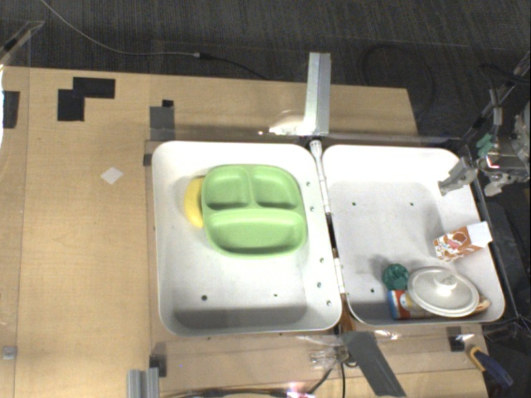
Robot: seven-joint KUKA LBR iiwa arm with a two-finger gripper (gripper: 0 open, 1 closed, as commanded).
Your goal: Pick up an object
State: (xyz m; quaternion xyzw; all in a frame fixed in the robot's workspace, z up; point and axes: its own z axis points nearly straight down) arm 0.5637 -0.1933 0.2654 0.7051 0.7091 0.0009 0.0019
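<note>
Hanging at the far right edge of the right bin (pixel 373 222), the gripper (pixel 465 175) shows as a grey tip over the bin's upper right corner, with the rest of the wrist hardware crowded behind it; at this angle whether it is parted or closed cannot be told, and nothing can be seen in its grasp or touching it.

Nearest to it in the same bin, a small orange-and-white printed packet (pixel 461 242) lies against the right wall, its long axis running roughly left to right with a slight upward tilt toward the wall. Below that, in the lower right corner, sits a round white lid (pixel 444 290) with a knob on top. Just to its left is a dark green rounded object (pixel 396 274), and beneath that what may be a small can (pixel 398 305) lies on its side, partly tucked under the lid; its shape is hard to make out. These three are bunched close together, touching or nearly so, well apart from the gripper.

Across the divider, the left bin (pixel 232 305) holds a green divided plate (pixel 252 208), its long axis running left to right, two small compartments at the far side and one large one nearer. A yellow object (pixel 192 203) peeks out from under the plate's left edge.
</note>
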